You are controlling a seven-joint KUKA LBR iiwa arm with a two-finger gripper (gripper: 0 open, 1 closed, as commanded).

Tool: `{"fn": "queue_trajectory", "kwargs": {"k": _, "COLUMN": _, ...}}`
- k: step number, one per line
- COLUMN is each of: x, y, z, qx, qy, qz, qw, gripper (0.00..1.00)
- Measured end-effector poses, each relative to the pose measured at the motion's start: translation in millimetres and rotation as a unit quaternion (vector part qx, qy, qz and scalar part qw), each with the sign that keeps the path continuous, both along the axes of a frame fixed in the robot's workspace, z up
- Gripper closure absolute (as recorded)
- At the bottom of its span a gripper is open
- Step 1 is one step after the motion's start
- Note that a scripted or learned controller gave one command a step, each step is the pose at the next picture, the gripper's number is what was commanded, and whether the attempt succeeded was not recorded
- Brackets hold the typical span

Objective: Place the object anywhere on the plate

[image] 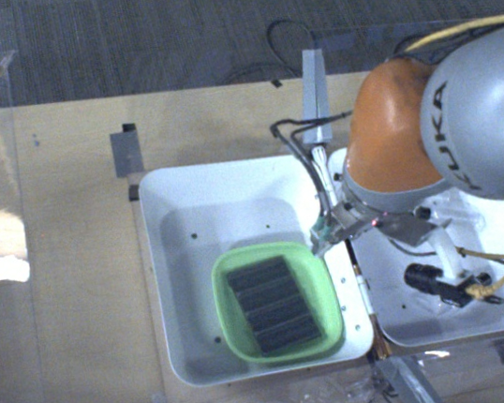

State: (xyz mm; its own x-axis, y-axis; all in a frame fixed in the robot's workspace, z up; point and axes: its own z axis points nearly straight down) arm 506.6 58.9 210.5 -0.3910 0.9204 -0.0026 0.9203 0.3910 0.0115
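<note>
Grey arm [491,125], orange band above the wrist; gripper [329,229] at frame centre, over the wall between the two bins, open or closed impossible to tell. Just lower left of it, lime-green plate [221,295] in the left bin [175,255]. On the plate, lying flat: dark grey rectangular object [271,307], ribbed crosswise

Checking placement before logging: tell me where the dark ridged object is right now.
The dark ridged object lies on the green plate, in the left bin's near right part, left of the gripper.
</note>
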Motion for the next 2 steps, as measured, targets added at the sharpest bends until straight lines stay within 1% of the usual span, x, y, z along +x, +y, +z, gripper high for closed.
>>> {"fn": "queue_trajectory", "kwargs": {"k": 1, "x": 0.0, "y": 0.0, "z": 0.0, "qx": 0.0, "qy": 0.0, "qz": 0.0, "qw": 1.0, "gripper": 0.0}}
{"fn": "queue_trajectory", "kwargs": {"k": 2, "x": 1.9, "y": 0.7, "z": 10.9, "qx": 0.0005, "qy": -0.003, "qz": 0.002, "qw": 1.0, "gripper": 1.0}}
